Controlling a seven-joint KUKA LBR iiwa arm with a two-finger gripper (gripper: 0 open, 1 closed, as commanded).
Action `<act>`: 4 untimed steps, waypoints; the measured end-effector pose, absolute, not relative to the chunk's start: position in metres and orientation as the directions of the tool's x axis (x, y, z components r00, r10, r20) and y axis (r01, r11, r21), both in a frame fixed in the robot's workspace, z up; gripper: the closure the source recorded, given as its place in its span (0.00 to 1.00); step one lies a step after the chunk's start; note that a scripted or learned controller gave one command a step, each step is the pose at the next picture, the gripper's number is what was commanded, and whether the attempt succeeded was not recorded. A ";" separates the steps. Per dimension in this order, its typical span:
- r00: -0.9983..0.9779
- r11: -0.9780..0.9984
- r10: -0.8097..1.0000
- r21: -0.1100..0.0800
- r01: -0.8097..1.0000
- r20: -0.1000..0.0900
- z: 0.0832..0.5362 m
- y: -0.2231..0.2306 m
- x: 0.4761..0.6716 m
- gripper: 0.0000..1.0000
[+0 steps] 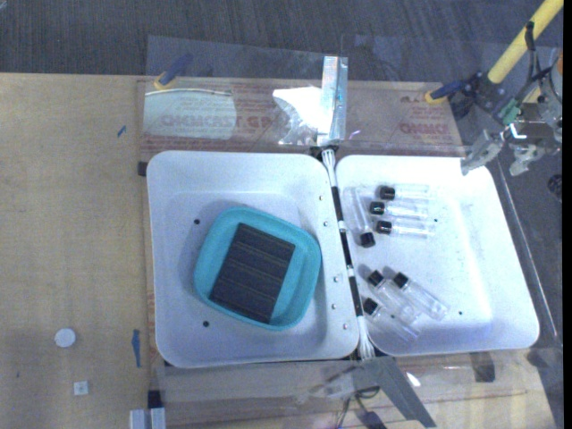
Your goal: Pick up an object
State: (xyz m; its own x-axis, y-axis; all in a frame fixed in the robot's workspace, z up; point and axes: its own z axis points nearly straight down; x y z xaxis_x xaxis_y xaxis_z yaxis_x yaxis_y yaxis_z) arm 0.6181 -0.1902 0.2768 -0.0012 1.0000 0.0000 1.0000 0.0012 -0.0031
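Two white bins sit side by side on the wooden table [71,195]. The left bin [170,186] holds a teal square dish [304,248] carrying a dark ribbed pad [252,271], tilted slightly off square to the bin walls. The right bin [483,266] holds small clear vials with black caps in two loose groups: an upper vial cluster [398,211] near the divider and a lower vial cluster [402,295] toward the bottom of the frame. All lie on their sides, so they probably roll easily. The gripper [523,132] sits at the upper right of the frame, just beyond the right bin's far corner, well apart from every object; its state cannot be told at this resolution. Judgement: the arm is parked clear of both bins so the camera sees the contents unobstructed, and no pick has begun. A vial is the likeliest target.
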 end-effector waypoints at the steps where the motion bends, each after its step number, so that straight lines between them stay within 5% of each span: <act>1: -0.003 0.003 1.000 0.003 1.000 -0.001 0.121 -0.163 0.651 0.00; 2: 0.113 -0.113 0.994 -0.006 0.994 0.000 0.091 -0.098 0.650 0.00; 3: 0.111 -0.111 0.994 -0.008 0.994 -0.001 0.098 -0.098 0.650 1.00; 4: -0.220 0.220 0.975 -0.020 0.975 0.005 0.130 -0.155 0.662 1.00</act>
